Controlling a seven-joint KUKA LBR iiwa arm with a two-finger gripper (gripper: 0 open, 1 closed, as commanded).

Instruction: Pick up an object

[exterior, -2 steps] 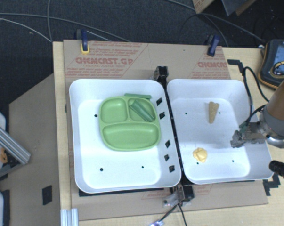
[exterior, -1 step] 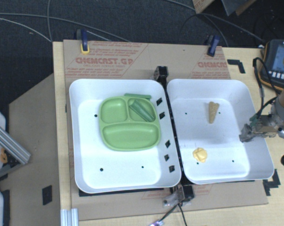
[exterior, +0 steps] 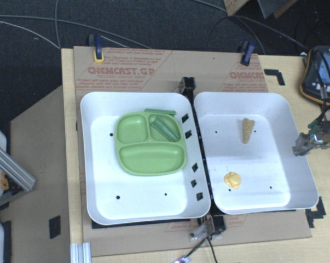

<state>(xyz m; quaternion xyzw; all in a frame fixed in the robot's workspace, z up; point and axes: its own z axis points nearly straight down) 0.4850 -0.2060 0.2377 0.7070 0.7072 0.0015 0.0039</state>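
Smooth green plate (exterior: 151, 149); cone (exterior: 247, 130), possibly waffle-textured.

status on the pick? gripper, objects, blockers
Gripper at right bin's right rim, holding nothing visible. Tan cone and yellow lump lie loose in it. No blockers.

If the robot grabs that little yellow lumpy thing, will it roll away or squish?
The yellow lump looks rounded and bumpy, so a nudge might make it wobble or roll a little. It seems small, so probably light. Whether it squishes, I cannot tell.
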